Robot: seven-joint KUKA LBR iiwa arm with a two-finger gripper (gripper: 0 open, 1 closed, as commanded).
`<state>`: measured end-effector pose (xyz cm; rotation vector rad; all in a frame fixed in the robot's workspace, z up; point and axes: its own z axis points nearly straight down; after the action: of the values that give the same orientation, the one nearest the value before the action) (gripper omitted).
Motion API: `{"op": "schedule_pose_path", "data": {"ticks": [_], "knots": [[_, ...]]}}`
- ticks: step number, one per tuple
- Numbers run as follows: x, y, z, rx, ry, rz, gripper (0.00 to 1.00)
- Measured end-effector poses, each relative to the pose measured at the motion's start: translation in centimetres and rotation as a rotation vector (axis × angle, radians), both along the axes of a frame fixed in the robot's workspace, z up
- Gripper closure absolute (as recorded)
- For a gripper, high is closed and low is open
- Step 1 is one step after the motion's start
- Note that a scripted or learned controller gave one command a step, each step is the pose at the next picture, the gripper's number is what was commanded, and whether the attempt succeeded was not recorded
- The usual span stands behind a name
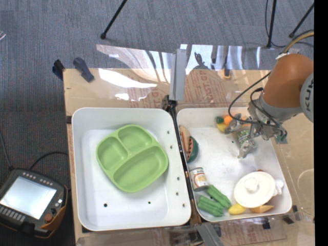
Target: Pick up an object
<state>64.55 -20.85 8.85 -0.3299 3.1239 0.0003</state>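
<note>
Lowest in my view sits the pendant [31, 201] with its pale screen. From the jaws outward: my gripper [246, 146] hangs over the right bin [225, 165], and whether its jaws are apart I cannot tell. Below it sit a round white lidded pot [254, 189], a small upright can [198, 179] and ridged green pieces [214, 201], lying slantwise. Left bin [92, 209] holds a green plastic divided plate [132, 157].
</note>
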Motion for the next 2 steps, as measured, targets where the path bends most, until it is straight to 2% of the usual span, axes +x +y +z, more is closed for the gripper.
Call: {"op": "schedule_pose_path", "data": {"ticks": [2], "knots": [[0.14, 0.13, 0.10, 0.001, -0.004, 0.123, 0.00]]}}
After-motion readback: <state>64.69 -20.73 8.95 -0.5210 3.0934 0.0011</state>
